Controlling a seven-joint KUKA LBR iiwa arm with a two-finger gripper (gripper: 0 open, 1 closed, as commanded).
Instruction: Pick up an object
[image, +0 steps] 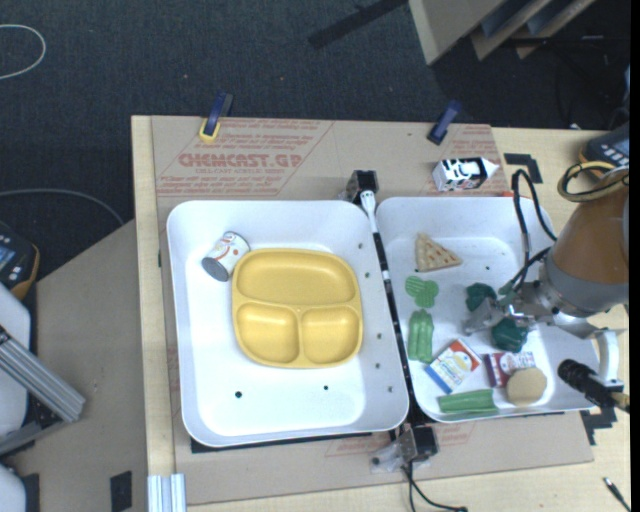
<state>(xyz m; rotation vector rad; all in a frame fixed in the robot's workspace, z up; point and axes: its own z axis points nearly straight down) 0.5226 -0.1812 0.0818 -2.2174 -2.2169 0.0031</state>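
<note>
Looks like the reach-in step: the claw (500, 322) sits low over a dark green toy (481, 296) in the right bin (400, 215), can't tell its opening, so next it needs a clean close and lift toward 12 o'clock.

yellow tray (297, 318) | white bins (190, 330) | green toys (420, 335) (several) | tan wedge (436, 254)

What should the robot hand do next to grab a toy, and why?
Probably go straight down a little. The gripper sits low in the right bin, right by a dark green toy and a dark green piece, but nothing visibly sits between its fingers yet.
</note>
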